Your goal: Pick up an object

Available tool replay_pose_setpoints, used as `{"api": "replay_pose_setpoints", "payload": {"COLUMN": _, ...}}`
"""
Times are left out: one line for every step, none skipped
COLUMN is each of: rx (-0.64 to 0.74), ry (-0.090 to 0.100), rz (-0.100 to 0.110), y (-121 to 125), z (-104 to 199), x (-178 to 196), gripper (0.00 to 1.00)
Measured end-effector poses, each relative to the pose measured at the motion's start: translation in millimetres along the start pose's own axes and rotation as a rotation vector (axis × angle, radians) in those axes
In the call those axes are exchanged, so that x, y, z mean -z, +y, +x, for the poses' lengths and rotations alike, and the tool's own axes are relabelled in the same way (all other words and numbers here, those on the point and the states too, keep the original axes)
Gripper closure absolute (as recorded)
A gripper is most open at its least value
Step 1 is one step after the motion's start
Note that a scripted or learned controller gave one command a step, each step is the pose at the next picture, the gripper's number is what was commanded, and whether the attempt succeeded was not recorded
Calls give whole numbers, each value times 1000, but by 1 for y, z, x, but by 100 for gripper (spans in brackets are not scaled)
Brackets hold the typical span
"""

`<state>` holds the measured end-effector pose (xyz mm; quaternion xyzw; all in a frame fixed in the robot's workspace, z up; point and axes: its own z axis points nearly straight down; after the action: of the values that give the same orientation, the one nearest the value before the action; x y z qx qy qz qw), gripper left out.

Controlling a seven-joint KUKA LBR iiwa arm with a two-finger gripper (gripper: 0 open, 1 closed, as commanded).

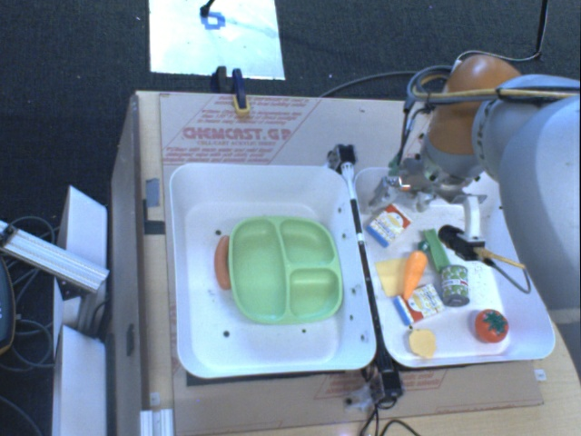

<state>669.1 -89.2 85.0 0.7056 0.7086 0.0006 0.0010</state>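
At the far end of the right bin (522,309), the gripper (410,189) hangs low over the white floor, w/ nothing seen in its grasp; can't tell from this angle whether it's open or closed. Step in hand, I'd judge: approach/positioning, pick not yet made. Nearest candidate obj is the small carton (388,223), lying just in front of the gripper toward the divider btwn bins, apart from it. Others lie further toward the near end: a carrot (413,273) resting partly on a yellow slice (388,278), a green piece (434,249) beside it, a small can (454,284), a second carton (420,304), a tomato (491,325) and a yellow disc (421,342). Next move prob. calls for shifting a little toward the carton, centring over it, then descending & closing; it lies flat and skewed, so wrist angle matters. The left bin (200,321) holds a green divided tray (286,271) w/ a sausage (221,262) against its left edge. Writing: the sheet (300,121) under the bins reads "CHEMCAST GP" in red; smaller print & carton/can labels are too small to read.
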Motion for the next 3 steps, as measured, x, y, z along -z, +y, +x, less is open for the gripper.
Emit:
{"api": "replay_pose_setpoints", "payload": {"rx": 0, "ry": 0, "rz": 0, "y": 0, "z": 3, "x": 0, "gripper": 0}}
{"api": "replay_pose_setpoints", "payload": {"rx": 0, "ry": -1, "rz": 0, "y": 0, "z": 5, "x": 0, "gripper": 0}}
{"api": "replay_pose_setpoints", "payload": {"rx": 2, "ry": -1, "rz": -3, "y": 1, "z": 4, "x": 11, "gripper": 100}}
